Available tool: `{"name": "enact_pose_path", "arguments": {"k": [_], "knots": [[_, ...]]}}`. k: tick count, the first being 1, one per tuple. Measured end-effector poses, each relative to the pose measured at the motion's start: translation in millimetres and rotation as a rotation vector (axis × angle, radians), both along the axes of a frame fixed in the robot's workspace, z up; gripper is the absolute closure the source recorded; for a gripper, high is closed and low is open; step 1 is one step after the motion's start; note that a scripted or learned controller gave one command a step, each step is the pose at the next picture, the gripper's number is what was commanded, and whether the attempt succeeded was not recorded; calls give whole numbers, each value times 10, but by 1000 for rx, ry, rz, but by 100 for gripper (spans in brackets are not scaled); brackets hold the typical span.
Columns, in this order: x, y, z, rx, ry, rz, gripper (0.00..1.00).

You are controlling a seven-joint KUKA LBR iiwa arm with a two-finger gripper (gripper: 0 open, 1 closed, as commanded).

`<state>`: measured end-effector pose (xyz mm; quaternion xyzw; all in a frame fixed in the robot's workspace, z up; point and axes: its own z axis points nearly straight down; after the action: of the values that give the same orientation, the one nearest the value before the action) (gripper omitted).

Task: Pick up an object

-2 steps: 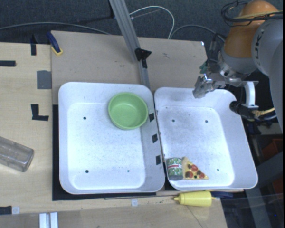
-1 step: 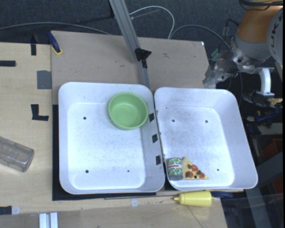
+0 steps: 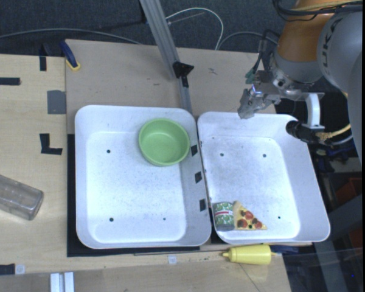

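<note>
White plastic makes up the two shallow bins, and they sit side by side on the wooden bench. One bin, the left bin (image 3: 97, 181), holds one green bowl (image 3: 164, 141), which stands upright near its far edge, at about 1 o'clock from the bin's middle. The other bin, the right bin (image 3: 255, 169), holds two small things in its near corner, at about 7 o'clock from its middle: one little green can (image 3: 223, 216) and one toy pizza slice (image 3: 250, 219). These two touch each other, with the can on the left. One yellow bottle (image 3: 250, 255) lies on its side on the bench just outside the right bin's near rim. One clear plastic cup (image 3: 13, 195) lies on its side far off at 9 o'clock, well apart from both bins. One gripper (image 3: 250, 106) hangs over the far rim of the right bin, at 12 o'clock, well apart from the can and pizza. I cannot tell how it is set, and nothing shows under it.
</note>
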<state>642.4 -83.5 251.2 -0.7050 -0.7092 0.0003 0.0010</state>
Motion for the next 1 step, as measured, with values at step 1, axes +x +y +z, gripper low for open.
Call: {"name": "enact_pose_path", "arguments": {"k": [1], "knots": [[57,466,11,0,-1,0,100]]}}
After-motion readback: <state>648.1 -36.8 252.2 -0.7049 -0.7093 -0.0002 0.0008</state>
